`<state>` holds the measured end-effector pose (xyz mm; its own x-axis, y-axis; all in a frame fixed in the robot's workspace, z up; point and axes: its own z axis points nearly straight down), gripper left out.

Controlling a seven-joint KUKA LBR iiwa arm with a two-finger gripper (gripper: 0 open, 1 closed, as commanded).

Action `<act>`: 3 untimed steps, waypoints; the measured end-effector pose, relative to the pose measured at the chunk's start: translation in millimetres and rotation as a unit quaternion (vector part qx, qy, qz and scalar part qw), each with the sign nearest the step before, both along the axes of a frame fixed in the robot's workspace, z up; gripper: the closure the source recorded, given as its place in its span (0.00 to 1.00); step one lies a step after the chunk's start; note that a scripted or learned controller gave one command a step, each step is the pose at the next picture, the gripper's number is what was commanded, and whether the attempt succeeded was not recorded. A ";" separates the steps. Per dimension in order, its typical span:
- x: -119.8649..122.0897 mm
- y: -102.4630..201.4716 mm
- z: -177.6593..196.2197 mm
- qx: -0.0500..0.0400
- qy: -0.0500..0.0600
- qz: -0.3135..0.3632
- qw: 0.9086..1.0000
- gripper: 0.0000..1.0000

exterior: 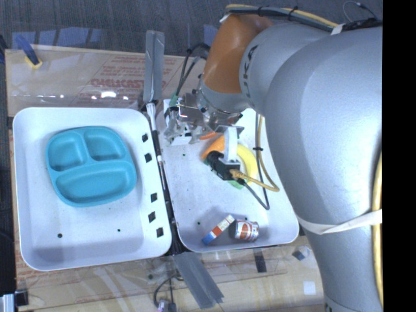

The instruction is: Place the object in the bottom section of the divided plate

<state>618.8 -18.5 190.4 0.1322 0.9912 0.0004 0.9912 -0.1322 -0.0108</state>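
Note:
The blue divided plate (91, 164) lies in the left bin (39, 239), its large bottom section facing the bin's front. My gripper (179, 127) hangs over the back left corner of the right bin (195, 207), close to the wall between the bins. Just to its right lies a cluster of toy food: an orange piece (212, 151), a yellow banana-like piece (247, 160) and a small green piece (235, 182). The wrist and cables partly cover this cluster. Nothing is visibly held.
At the right bin's front edge lie a small red and silver can (246, 231) and a red, white and blue tube (216, 229). The arm's large grey body (318, 129) covers the bin's right side. A ridge with black clips (156, 194) separates the bins.

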 end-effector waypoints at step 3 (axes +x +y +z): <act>-75.1 124.0 48.4 -0.002 -0.003 -0.097 0.995 0.00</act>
<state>543.6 105.4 238.8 0.3217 0.9469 -0.0014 0.9468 -0.3217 -0.0047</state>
